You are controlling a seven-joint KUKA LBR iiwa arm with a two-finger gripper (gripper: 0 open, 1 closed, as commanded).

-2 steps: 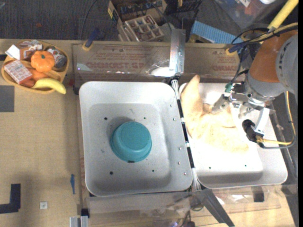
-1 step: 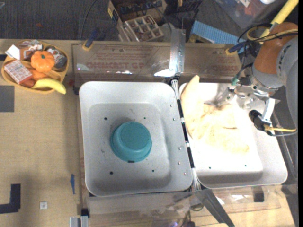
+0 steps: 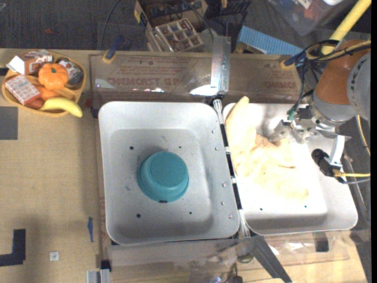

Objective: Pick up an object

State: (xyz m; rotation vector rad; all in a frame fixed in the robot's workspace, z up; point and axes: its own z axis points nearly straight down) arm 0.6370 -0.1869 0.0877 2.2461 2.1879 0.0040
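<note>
Holding one teal bowl (image 3: 164, 176) – left bin (image 3: 118, 128) | claw (image 3: 293, 126) state – cannot tell

Grey robot arm (image 3: 360, 84) with rounded casing; broad orange band (image 3: 333, 84) above the wrist; silver metal wrist block (image 3: 306, 122); yellow cable (image 3: 353, 173); black connector (image 3: 321, 156).

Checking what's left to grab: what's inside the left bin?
Inside the left bin sits one teal bowl, upside down near the middle. Whatever lies beneath the bowl is covered and cannot be seen.
</note>
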